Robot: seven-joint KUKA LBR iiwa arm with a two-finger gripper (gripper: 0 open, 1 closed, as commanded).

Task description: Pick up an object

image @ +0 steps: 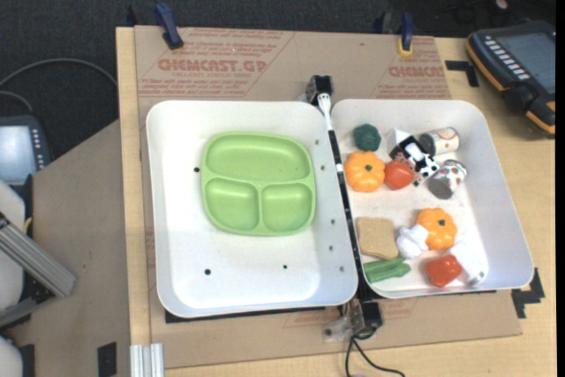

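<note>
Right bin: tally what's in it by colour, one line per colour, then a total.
Orange: 2, a pumpkin and a second pumpkin
Red: 2, a tomato and a red piece
Green: 2, a dark green ball and a green pod
Tan: 1, a toast slice
White or mixed small toys, hard to identify: about 4
Total: about 11

A brown cardboard-covered bench point(265, 57), printed with red lettering, carries two shallow white plastic bins side by side. The left bin point(172, 216) and the right bin point(499, 199) touch along their inner edges. A blue clamp point(168, 25) and a yellow-and-blue clamp point(405, 33) grip the bench's far edge.
</note>
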